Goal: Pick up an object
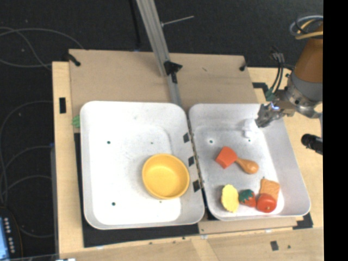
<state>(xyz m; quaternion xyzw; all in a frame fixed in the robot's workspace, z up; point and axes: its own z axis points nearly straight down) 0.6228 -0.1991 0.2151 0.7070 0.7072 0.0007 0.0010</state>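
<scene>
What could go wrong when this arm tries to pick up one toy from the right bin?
The yellow corn, tomato and orange block crowd one corner, so the hand may nudge neighbours or catch the bin wall. The drumstick touches the red block, so one may drag the other.

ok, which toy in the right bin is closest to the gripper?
The orange block with the tan handle. It lies highest in the bin, nearest the gripper; the corn, tomato and others sit lower.

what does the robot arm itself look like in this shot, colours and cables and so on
The arm has a grey metal wrist beneath a rounded orange-brown band. Thin dark cables run down its left side, and a pale yellowish cable loops above the band. Its small gripper is grey metal, with a faint bluish glint.
</scene>
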